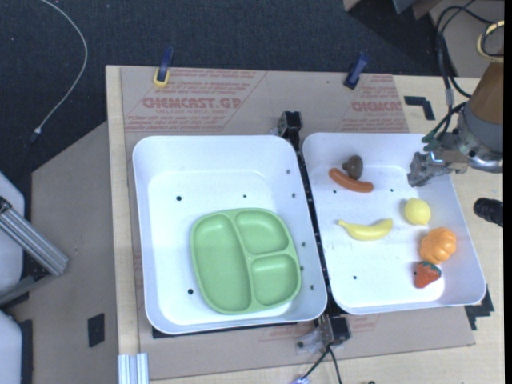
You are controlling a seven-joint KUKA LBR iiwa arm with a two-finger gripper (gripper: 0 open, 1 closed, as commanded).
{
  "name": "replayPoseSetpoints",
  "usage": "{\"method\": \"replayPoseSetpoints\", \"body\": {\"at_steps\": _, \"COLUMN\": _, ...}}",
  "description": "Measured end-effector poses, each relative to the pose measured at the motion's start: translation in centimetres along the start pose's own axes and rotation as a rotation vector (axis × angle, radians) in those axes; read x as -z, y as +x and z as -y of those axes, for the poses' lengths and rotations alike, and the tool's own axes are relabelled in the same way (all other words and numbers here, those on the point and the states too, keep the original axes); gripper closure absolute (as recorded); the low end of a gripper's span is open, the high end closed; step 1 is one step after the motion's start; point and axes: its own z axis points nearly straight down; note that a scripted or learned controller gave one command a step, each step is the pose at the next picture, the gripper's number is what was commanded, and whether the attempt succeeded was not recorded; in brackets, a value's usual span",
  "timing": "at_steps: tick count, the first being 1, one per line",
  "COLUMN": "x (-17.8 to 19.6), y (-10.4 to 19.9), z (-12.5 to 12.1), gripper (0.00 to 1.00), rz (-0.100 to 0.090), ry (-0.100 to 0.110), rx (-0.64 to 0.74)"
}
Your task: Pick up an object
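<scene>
Dark carpet all round, and on the bench a cardboard sheet (240, 102) pinned at its far edge by two blue clamps (356, 70), presumably to stop the bins sliding under the arm's pushes. Two white bins side by side on it, touching along the middle.

Left bin (160, 166): holds a green divided plate (244, 258), lying flat toward the near side. Likely there as a drop-off place rather than as a thing to grasp, being wide and low.

Right bin (376, 282): scattered with toy food, well spread out, which leaves room to come down beside each piece. Brown lump (352, 166) touching a red sausage (352, 182) at the far side; yellow banana (366, 229) in the middle; lemon (417, 211) toward the right wall; orange pumpkin (438, 245) and a red strawberry (426, 274) close together at the near right.

Gripper (428, 169) over the far right corner of the right bin, at the end of the grey arm (488, 126) reaching in from the right. Cannot tell how far open. Nothing visibly carried.

Sits just beyond the lemon, apart from it. Probably the nearest candidate; round and smooth, so apt to roll away if met off-centre.
</scene>
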Motion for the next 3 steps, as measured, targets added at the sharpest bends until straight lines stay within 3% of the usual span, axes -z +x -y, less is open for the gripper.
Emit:
{"method": "replayPoseSetpoints", "body": {"at_steps": 1, "x": 5.3, "y": -0.3, "z": 0.8, "gripper": 1.00, "rz": 0.001, "ry": -0.001, "rx": 0.000}}
{"method": "replayPoseSetpoints", "body": {"at_steps": 3, "x": 5.7, "y": 10.1, "z": 2.0, "gripper": 1.00, "rz": -0.005, "ry": 0.007, "rx": 0.005}}
